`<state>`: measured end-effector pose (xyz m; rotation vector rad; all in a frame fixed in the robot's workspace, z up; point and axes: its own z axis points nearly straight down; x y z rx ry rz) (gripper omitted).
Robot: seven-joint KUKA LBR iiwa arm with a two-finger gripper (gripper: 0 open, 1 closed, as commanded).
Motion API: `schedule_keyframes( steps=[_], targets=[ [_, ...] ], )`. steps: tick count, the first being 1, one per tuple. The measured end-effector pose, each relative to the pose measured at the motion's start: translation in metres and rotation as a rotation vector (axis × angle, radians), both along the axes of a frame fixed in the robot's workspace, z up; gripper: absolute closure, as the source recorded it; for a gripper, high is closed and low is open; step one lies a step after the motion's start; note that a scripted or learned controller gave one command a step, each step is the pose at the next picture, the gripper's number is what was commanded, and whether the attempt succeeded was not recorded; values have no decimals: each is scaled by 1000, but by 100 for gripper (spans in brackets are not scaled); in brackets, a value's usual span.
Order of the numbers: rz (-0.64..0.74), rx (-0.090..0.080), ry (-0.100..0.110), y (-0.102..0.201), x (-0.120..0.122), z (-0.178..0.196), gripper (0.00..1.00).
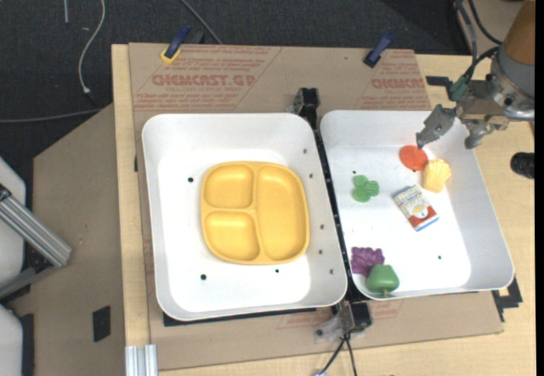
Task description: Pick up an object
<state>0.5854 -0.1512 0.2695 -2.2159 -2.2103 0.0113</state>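
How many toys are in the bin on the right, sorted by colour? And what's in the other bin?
Right bin:
Green: 2 (leafy toy, pepper-like toy)
Purple: 1 (grape-like toy)
Orange-red: 1 (toy)
Pale yellow: 1 (toy)
Red and white: 1 (small box)
Left bin:
Yellow: 1 (divided plate)
Total: 7

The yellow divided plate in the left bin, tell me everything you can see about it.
The yellow divided plate is a rounded-square tray that looks like smooth plastic, moulded into three compartments: two smaller ones on the view's left, one above the other, and one long one on the right. All three hold nothing. It lies flat and right side up, turned slightly, near the middle of the left white bin, touching only the bin floor.
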Motion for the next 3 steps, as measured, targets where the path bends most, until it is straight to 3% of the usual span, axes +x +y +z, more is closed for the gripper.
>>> schedule_keyframes(
  steps=[1, 3],
  targets=[
    [3, -2, -12, 0, 2, 7, 0],
    [3, -1, -8, 5, 9, -82, 0]
  ],
)
